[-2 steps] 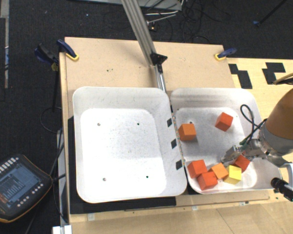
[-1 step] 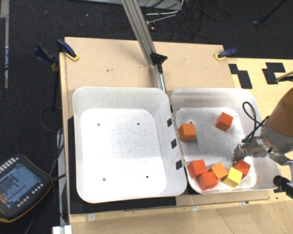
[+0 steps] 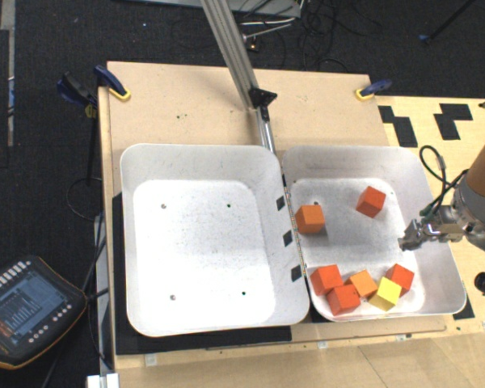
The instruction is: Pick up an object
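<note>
The two-finger gripper (image 3: 410, 240) sits at the right edge of the frame, over the right shallow white bin (image 3: 339, 162); whether it is open or closed cannot be told, and nothing shows between its tips. An orange cube (image 3: 310, 218) lies left of centre in that bin, a red-orange cube (image 3: 371, 201) upper right. Five red, orange and yellow blocks (image 3: 360, 288) cluster along the bottom edge. The left white bin (image 3: 137, 168) lies beside it.
</note>
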`<state>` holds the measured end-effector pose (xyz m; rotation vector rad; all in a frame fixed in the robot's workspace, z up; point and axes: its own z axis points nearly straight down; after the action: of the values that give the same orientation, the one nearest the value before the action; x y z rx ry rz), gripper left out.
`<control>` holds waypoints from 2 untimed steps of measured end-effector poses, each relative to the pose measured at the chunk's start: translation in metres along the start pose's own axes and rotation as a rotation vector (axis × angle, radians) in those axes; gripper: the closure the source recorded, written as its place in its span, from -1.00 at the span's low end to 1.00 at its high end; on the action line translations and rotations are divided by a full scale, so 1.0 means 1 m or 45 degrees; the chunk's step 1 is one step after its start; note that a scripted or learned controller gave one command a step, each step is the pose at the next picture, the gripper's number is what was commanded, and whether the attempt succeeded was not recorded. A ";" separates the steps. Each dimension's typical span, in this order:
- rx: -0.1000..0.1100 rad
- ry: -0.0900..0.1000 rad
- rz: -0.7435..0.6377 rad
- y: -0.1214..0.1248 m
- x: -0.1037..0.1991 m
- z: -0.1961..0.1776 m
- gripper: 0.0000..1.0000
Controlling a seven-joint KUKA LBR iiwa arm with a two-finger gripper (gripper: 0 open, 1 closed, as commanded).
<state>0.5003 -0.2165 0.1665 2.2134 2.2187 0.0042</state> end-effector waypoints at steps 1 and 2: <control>0.001 0.000 -0.001 -0.005 0.004 -0.048 1.00; -0.001 -0.001 -0.002 -0.003 0.003 -0.101 1.00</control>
<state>0.4970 -0.2127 0.2675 2.2115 2.2196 0.0042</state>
